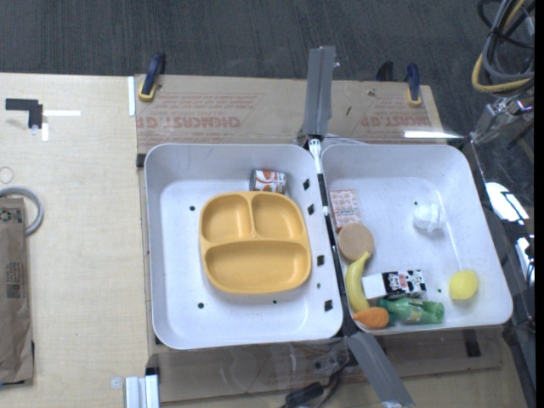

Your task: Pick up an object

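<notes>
A: Yellow ball (463, 285), a likely pick, sits alone near the right bin's (459, 164) right wall.

B: And the gripper?

A: Can't tell its state.

B: Risks?

A: The ball could roll off; banana (357, 282), carrot (371, 317) and carton (403, 282) crowd together.

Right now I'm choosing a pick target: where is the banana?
In the camera view, the banana lies in the right bin, near its left wall, just below the round brown disc and above the orange carrot-like toy.
</notes>
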Available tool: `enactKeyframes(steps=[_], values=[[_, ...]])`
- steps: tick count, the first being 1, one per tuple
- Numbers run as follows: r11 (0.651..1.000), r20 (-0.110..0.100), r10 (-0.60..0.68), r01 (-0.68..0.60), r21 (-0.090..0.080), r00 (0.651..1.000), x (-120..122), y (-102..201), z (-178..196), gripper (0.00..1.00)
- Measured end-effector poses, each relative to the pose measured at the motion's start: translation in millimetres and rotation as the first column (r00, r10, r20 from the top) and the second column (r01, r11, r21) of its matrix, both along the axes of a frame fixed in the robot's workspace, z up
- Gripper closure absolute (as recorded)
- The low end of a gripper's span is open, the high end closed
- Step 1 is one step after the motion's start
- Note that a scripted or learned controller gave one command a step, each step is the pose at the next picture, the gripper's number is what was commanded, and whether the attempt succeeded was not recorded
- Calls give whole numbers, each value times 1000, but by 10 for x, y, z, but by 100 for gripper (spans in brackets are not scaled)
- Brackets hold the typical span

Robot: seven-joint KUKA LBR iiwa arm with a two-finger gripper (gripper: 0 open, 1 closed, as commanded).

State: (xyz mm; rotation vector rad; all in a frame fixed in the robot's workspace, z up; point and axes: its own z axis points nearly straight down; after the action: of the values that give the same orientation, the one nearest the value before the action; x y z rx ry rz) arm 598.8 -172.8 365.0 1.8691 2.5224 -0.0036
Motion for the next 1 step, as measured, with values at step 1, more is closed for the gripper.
enactKeyframes(steps=[1], values=[[1000, 0, 2, -2, 1, 1000, -100, 167, 349, 100]])
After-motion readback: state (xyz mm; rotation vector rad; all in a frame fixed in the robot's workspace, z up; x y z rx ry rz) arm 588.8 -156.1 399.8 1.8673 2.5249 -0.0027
